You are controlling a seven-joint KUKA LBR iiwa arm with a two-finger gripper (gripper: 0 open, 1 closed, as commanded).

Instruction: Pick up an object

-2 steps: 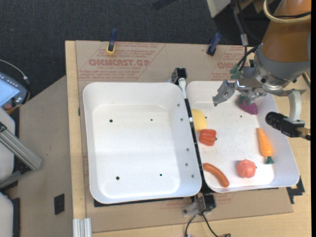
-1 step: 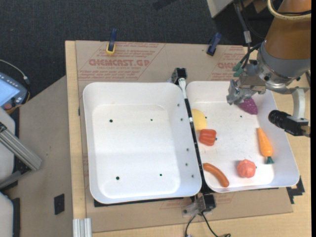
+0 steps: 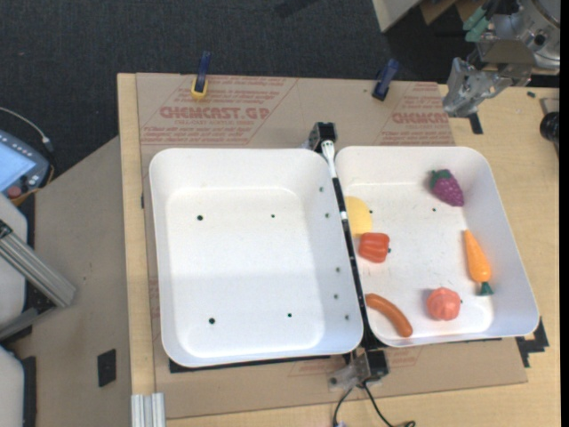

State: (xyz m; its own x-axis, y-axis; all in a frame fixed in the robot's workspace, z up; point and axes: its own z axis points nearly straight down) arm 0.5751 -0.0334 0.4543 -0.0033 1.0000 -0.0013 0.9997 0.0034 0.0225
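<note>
Right bin [image 3: 507, 238], holding the toys: carrot [image 3: 476, 256], sausage [image 3: 389, 315], purple grapes [image 3: 447, 188], pink strawberry [image 3: 444, 303], red pepper [image 3: 374, 247]. My gripper [image 3: 462, 96] hangs above the bench beyond the bin's far edge, nearest the grapes, gripping nothing; its opening I cannot tell.

The brown board [image 3: 267, 105] under the bins reads "CHEMCAST GP" in red.
</note>
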